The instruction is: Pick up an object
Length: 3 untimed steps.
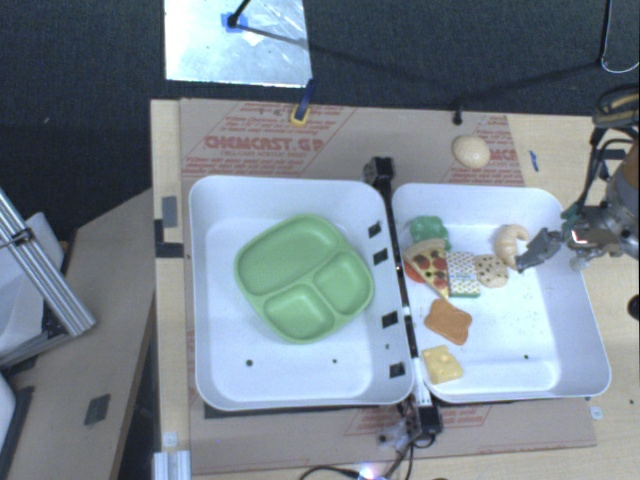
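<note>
Right bin (570, 363): landmark, white, shallow. Contents, toward its left wall: green toy (428, 228), pizza slice (428, 265), checkered block (462, 272), cookie (491, 270), croissant (509, 237), orange toast (447, 321), yellow cheese piece (442, 364). Gripper (528, 255): over the bin's right half, fingertip just beside the croissant; grip state cannot be told. Left bin (215, 358): adjoining, holds a green divided plate (303, 277).

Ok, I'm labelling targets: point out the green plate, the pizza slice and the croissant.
green plate (303, 278): camera view, on its middle ridge.
pizza slice (430, 266): camera view, on its topping.
croissant (510, 238): camera view, on its curved body.
</note>
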Motion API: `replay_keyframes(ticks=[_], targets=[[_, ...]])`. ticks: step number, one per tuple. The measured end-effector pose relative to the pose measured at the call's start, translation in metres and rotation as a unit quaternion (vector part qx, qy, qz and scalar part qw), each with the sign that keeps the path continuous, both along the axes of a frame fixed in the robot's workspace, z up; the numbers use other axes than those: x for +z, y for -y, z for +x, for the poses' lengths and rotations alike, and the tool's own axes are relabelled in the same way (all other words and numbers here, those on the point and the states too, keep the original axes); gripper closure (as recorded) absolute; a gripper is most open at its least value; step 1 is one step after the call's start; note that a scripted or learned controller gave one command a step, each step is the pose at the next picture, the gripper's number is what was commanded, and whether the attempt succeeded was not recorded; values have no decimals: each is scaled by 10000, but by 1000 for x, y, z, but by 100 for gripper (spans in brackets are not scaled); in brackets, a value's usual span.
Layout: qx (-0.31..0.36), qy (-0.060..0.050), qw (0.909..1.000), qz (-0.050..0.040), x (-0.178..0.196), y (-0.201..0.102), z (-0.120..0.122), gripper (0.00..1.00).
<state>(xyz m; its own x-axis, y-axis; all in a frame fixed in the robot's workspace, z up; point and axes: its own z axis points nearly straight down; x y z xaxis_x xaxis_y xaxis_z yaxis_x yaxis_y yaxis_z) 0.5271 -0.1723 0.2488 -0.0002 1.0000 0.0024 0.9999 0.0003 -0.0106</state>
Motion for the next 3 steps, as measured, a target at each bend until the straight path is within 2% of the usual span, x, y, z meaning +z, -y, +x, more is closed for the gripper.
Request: replay_keyframes(ticks=[1,2,3], targets=[[17,62,10000,-15,6,0,2,0],[12,50,10000,-10,-38,-7,6,0],[5,49,10000,-11,-83,-4,-1,0]])
